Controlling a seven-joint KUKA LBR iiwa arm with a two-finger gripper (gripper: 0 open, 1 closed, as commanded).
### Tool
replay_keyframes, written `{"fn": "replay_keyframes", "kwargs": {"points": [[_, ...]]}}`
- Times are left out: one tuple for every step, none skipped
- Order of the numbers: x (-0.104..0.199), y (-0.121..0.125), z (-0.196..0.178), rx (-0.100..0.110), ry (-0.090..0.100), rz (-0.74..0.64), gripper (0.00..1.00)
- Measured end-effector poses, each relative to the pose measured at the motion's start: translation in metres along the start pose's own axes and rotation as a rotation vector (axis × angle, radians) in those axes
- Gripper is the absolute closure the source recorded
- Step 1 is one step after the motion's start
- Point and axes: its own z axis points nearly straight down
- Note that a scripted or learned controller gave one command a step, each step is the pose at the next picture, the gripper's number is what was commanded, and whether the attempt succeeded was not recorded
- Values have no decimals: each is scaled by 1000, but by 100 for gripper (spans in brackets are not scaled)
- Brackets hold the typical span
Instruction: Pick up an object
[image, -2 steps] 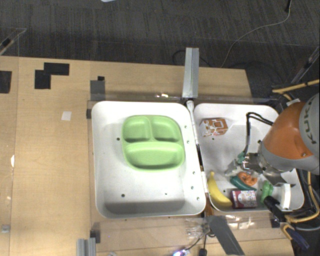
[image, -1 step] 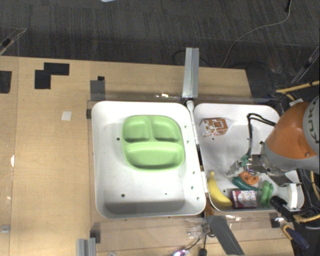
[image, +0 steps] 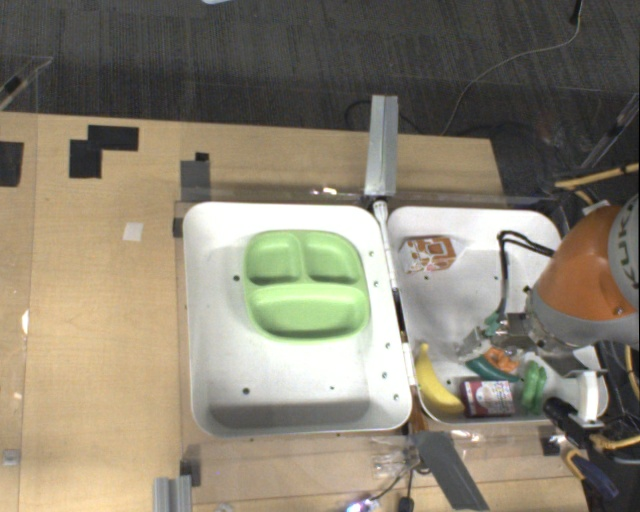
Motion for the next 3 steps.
{"fn": "replay_keyframes", "kwargs": {"points": [[-39, 6, 5, -16, 0, 41, 0], [-45, 6, 5, -16, 1, 141, 0], [-10, 8, -18, 1, 0, 75, 0]]}}
